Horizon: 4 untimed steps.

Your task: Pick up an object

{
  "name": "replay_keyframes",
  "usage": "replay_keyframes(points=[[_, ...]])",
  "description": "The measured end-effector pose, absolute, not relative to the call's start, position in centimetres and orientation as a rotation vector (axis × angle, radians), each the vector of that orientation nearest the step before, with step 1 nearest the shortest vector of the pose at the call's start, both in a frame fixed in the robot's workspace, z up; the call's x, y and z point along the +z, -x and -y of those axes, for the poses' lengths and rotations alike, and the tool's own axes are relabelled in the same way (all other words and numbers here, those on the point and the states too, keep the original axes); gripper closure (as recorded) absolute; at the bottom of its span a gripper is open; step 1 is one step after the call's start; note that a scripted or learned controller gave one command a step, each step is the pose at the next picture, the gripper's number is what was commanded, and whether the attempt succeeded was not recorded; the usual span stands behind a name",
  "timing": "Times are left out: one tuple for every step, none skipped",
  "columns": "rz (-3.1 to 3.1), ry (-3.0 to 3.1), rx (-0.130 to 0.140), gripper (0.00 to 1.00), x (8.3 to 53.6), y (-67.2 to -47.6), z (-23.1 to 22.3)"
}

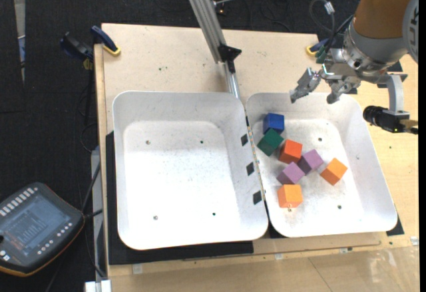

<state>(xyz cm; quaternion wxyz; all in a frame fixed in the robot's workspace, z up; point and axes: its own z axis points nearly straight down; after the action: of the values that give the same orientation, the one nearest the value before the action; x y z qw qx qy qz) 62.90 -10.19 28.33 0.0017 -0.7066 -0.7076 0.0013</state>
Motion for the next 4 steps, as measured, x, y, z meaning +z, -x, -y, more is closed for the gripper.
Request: replay_keyframes(points=[[2.224, 2.220, 0.000, 0.00, 28.6, -63.0, 10.2], [2.218, 2.218, 0.007, 0.00, 22.1, -62.9, 10.0], [2.216, 2.219, 0.007, 0.00, 15.9, -62.1, 10.3], [2.222, 2.223, -0.009, 0.00, 12.0, -62.7, 10.6]])
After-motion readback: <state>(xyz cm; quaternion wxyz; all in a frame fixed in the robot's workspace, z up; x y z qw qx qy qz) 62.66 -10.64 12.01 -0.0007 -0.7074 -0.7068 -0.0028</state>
